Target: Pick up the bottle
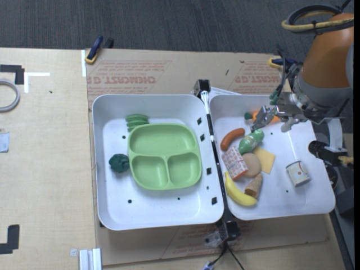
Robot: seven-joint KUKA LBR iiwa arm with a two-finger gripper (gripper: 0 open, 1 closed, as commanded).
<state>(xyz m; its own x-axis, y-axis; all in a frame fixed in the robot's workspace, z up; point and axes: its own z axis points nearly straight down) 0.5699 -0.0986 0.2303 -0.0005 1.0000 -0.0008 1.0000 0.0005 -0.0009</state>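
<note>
While end effector [274,112] hovers over right bin, grip state unclear, bottle [251,142] just below-left, apart.

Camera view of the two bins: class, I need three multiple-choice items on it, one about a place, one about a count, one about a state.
1. Where does the green divided plate lie?
A. in the left bin
B. in the right bin
C. on the cardboard

2. How many compartments does that plate have?
A. two
B. three
C. five

3. How does the green bottle rest?
A. upright by itself
B. on its side among the toy food
C. on the plate

Answers:
1 A, the plate sits on the floor of the left bin.
2 B, one long section above two smaller ones.
3 B, it lies tilted beside the sausage in the right bin, with the gripper above it.
</note>
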